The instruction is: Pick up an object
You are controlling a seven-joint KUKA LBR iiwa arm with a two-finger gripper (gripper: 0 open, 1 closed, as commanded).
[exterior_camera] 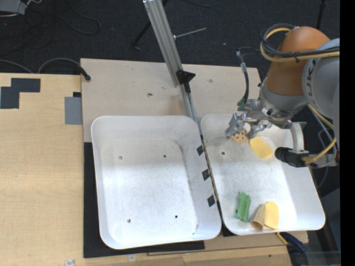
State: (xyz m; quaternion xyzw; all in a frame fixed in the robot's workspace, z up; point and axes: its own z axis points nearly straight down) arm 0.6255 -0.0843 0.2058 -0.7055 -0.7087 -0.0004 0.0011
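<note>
Nearest the camera, a yellow wedge (pixel 270 215) with a tan cone (pixel 259 219) touching its left side lies at the right bin's (pixel 308 215) front edge, a green piece (pixel 243 206) just beside them. Farther back in that bin, a yellow cup (pixel 262 147) lies on its side just right of the pincer (pixel 239 131), which hangs low over the bin's back part with a small tan object (pixel 240 138) at its tips. Whether that object is clamped or merely beneath the tips I cannot tell, nor whether the tips are apart or together. I judge the pick as under way but not proven: nothing is clearly lifted. The left bin (pixel 111 148) sits alongside on a pale wooden desk (pixel 39 165); an aluminium bar (pixel 166 43) rises behind, over dark floor with cables.
</note>
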